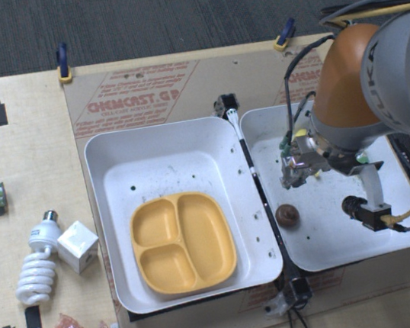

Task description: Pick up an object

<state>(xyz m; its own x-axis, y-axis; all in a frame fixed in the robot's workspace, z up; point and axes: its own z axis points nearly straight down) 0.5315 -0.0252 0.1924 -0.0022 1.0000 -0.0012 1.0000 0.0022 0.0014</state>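
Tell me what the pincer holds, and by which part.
Nothing seen held. The pincer hangs over the right bin; the brown ball lies apart on the bin floor.

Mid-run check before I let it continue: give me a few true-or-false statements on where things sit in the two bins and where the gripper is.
1. The yellow divided plate lies in the left bin. True.
2. The small brown object sits on the plate. False: it lies on the floor of the right bin, near the left wall.
3. The gripper is over the right bin. True.
4. The gripper holds the brown object. False: the object lies apart from it, lower left.
5. The light bulb is inside a bin. False: it lies on the bench, left of both.
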